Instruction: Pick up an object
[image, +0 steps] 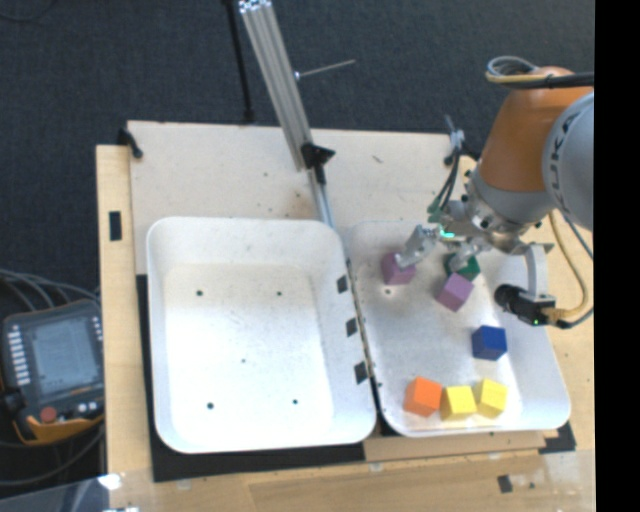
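The right bin holds several blocks. One purple block lies at its far left, and a second purple block sits tilted near the middle. A blue block lies further front. An orange block and two yellow blocks line the front rim. My gripper hangs low over the far part of this bin, open, with bare floor between its fingers. Its left finger is just above the first purple block. A small dark green piece shows at the right finger.
The left bin stands beside the right one, separated by a ridge with black clips. A slanted metal pole rises from the back of the bench. A black cable connector hangs near the right bin's right rim.
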